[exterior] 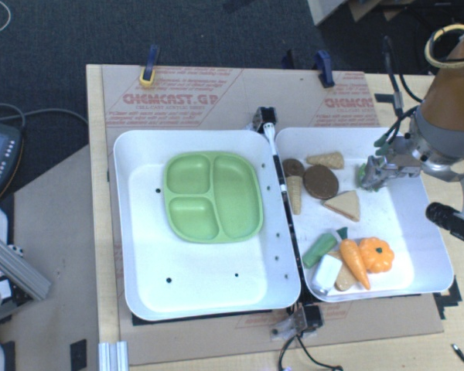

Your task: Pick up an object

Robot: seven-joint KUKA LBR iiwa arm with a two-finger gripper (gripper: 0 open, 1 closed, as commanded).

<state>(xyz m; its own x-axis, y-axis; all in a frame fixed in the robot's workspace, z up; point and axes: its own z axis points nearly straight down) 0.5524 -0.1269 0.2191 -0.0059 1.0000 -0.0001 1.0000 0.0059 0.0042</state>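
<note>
At the right of the frame, the gripper (371, 175) hangs low over the upper part of the right bin (417, 230), reached in from the right edge on the grey arm (448, 122). How its fingers stand I cannot tell; no object shows between them.

Every candidate lies to the left of and below the tool. Nearest is the pale wedge (345, 205), just below-left of it, with the round brown disc (321, 182) touching the wedge's upper left. Above the disc sits a tan biscuit-shaped piece (326, 160), its long axis roughly left to right. Further down, near the bin's lower wall, an orange carrot (354, 263) lies on a slant beside a small pumpkin (377, 255), with a green piece (320, 249) at their left.

The wedge looks the shortest reach: a small shift left and down. Open white floor lies to the right of the wedge and under the tool, so there is room to descend; the disc crowds its left side. The left bin (139, 230) holds a green divided plate (213, 196), well apart from the tool.
</note>
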